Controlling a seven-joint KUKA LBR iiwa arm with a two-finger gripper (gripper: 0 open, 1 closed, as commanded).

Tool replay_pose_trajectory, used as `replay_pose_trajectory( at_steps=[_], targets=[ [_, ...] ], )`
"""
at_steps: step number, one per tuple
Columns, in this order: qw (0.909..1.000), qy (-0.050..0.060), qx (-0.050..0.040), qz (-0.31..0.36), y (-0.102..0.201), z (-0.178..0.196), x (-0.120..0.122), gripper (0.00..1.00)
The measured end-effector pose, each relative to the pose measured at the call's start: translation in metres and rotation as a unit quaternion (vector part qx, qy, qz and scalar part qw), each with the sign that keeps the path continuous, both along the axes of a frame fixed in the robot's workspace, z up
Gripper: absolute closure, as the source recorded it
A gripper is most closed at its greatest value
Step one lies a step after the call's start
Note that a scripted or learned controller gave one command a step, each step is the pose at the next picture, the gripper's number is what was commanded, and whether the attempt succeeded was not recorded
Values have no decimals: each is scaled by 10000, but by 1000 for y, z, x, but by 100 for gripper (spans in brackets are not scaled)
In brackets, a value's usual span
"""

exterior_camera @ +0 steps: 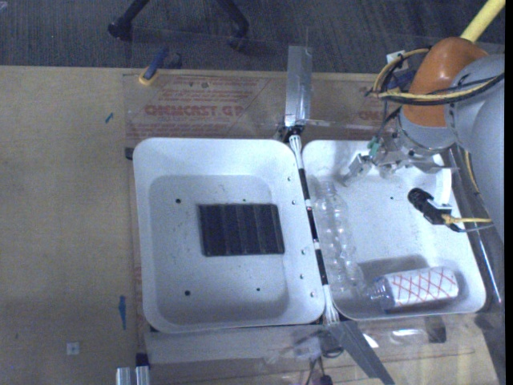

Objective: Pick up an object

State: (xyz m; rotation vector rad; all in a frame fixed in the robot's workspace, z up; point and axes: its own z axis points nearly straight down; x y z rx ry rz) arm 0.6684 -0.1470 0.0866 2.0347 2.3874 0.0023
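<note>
**While your arm is hanging over the right bin: three things to pick from**

While you're looking down at this, you're seeing two white bins, two bottles and one dark slab. Your gripper [358, 165] is sitting over the far end of the right bin [393, 231]. Honestly, I'm not managing to tell how wide it's standing or whether anything is in it.

Both bottles are lying on their sides in the right bin. The patterned bottle [417, 285] is lying along the near wall. Its long axis is running left to right with a slight tilt, and its clear neck end is pointing left. It's wearing a white wrap with a red criss-cross lattice.

The clear bottle [337, 231] is lying along the left wall, long axis running far to near. It's see-through and nearly blending into the white floor. The two bottles are meeting in the near-left corner, and I can't tell if they're touching.

The dark slab [240, 229] is lying flat in the middle of the left bin [160, 183]. It's ribbed and rectangular, with its long side running left to right.
</note>
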Motion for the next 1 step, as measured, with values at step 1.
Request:
replay_pose_trajectory(
  at_steps=[1],
  targets=[
    [9993,12,0,370,6,0,0,0]
  ],
)
